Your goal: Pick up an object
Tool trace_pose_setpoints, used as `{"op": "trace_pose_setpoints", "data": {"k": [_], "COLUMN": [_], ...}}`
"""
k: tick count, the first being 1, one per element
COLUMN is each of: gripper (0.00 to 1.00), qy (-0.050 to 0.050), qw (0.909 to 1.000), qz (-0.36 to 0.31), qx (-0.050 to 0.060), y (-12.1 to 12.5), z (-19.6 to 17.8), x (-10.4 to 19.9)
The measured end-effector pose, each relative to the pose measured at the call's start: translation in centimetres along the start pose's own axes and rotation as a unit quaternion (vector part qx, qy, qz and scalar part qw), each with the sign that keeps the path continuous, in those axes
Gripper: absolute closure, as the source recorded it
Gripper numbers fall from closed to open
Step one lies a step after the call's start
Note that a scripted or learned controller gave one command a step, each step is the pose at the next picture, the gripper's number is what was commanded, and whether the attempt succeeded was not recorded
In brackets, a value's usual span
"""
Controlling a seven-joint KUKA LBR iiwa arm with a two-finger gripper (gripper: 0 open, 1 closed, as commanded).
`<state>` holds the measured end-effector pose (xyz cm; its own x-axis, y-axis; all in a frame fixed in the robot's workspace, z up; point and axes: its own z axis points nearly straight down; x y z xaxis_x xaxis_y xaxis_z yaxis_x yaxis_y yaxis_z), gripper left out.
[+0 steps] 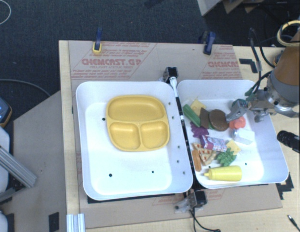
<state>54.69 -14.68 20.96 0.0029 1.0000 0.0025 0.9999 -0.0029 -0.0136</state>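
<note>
Arm [285,79] — enters at frame right, wrist low over right bin [266,175]; gripper [235,114] beside brown disc [218,120], grip state indiscernible.

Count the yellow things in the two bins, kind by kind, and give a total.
Plate: 1
Bottle: 1
Small yellow blocks: 2
Total: 4

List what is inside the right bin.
The right bin holds a yellow bottle, green pickle, brown disc, waffle piece and small toy foods. The gripper covers part of the pile.
</note>
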Motion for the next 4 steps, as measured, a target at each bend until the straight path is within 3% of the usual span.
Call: {"op": "trace_pose_setpoints", "data": {"k": [1,3,4], "gripper": [0.0,0.0,0.0], "qy": [-0.001,-0.001,-0.006], "qw": [1.0,1.0,0.9999], "qz": [-0.001,-0.001,0.0], "qx": [-0.007,-0.005,-0.014], "y": [0.3,0.5,1.0], "z": [-0.7,9.7,11.4], "x": [0.0,-1.1,-1.7]}}
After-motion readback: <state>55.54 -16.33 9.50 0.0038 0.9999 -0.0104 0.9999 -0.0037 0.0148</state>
